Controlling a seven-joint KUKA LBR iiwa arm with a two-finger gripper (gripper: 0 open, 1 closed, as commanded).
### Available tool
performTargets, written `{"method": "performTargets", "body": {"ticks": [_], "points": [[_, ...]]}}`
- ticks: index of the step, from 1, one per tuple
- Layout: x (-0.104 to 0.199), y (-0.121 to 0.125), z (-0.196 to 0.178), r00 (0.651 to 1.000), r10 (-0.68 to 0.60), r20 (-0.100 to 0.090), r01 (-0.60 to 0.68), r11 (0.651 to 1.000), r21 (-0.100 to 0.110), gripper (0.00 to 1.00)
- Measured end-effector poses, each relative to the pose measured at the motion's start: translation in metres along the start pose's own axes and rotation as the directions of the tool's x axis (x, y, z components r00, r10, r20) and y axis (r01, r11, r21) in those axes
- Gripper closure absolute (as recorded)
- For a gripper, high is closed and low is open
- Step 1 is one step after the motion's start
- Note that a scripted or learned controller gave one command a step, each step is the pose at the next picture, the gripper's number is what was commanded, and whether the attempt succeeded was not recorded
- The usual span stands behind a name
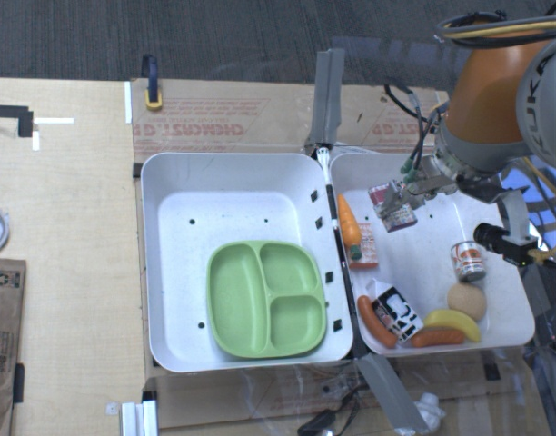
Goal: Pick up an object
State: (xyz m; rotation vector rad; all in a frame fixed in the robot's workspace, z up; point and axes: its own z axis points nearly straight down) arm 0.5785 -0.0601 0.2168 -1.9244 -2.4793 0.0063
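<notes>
My gripper (pixel 395 205) hangs over the upper middle of the right bin (pixel 423 175), under the grey and orange wrist. Just left of it an orange carrot (pixel 349 221) lies along the bin's left wall, with a pink and white packet (pixel 365 249) below it. A small can (pixel 469 262) stands at the right. Below it sit a tan round item (pixel 466 300) and a yellow banana (pixel 454 322). A black and white box (pixel 398 312) rests between a red sausage (pixel 376 325) and an orange-red piece (pixel 436 337) at the front.
The left bin (pixel 169 243) holds a green divided plate (pixel 267 298) in its front half. A metal divider bar (pixel 328 98) rises between the bins at the back. Cables and a black fitting (pixel 507 242) hang on the arm's right side.
</notes>
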Motion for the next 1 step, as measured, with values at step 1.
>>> {"method": "performTargets", "body": {"ticks": [1], "points": [[0.0201,0.0323,0.0017,0.999,0.054,0.001,-0.054,0.999,0.001,1.0]]}}
